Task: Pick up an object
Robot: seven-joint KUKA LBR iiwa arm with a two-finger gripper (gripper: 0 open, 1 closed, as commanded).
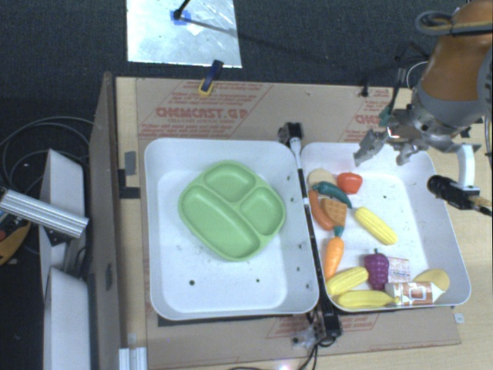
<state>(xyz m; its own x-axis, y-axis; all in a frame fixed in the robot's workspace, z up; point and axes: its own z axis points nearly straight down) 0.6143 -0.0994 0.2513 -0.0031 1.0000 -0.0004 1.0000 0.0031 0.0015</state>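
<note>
Two bins: pincer [387, 149] hangs open above the right bin's [431, 230] far edge.

two white bins [166, 206], one green plate [231, 210], about ten toy foods [375, 226]

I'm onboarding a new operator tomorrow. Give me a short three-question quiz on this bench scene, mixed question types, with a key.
1. True or false: the green plate lies in the left bin.
2. Which lies nearest the right bin's front edge? A) tomato B) corn C) banana
3. Fill in: the gripper hovers over the right bin's ____ edge.

Key: 1 true; 2 C; 3 far.
</note>
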